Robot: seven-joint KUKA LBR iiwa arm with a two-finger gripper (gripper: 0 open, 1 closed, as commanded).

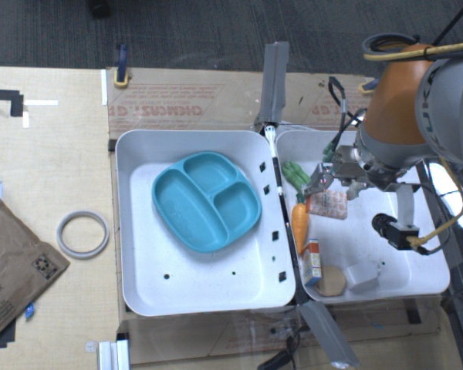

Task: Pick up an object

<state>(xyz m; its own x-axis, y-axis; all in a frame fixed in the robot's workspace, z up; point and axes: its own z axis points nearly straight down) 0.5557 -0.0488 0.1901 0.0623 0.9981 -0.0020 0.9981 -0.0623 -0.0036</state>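
Evidently the gripper (326, 182) sits low in the right bin (417, 284), right over a speckled pink packet (329, 204) beside the carrot (299, 225); the grasp looks underway, though its state cannot be told. Next comes a clean lift.

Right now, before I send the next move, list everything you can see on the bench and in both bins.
Divided plate: one, blue, left bin.
Carrot: one, orange, right bin, by the divider.
Green item: one, above the carrot.
Patterned packet: one, red and white, under the gripper.
Small carton: one, red and white, below the carrot.
Round tan item: one, right bin's near edge.
Tape ring: one, grey, bench left.
Cardboard box: one, brown, far left.
Gripper: one, above the packet.
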